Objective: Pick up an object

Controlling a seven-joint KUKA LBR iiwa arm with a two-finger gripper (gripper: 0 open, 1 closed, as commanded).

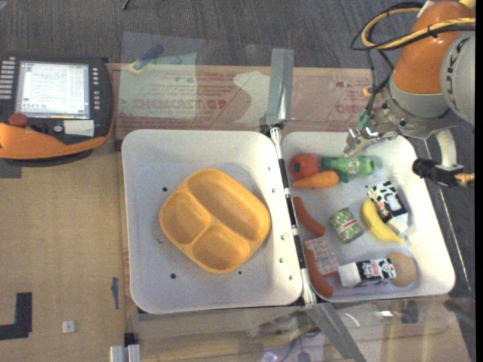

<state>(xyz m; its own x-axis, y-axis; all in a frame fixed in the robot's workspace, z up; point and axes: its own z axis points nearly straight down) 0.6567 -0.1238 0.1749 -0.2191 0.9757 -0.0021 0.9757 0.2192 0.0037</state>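
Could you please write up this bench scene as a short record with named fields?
left bin: holds a yellow divided tray, lying at a slant
right bin: holds mixed toy food
near far edge: green bottle, carrot, red tomato
middle: sausage, small green box, banana, cow-print carton
near edge: second carton beside a tan round item
gripper: above the right bin's far edge, over the green bottle, holding nothing visible
outside bins: control pendant to the left
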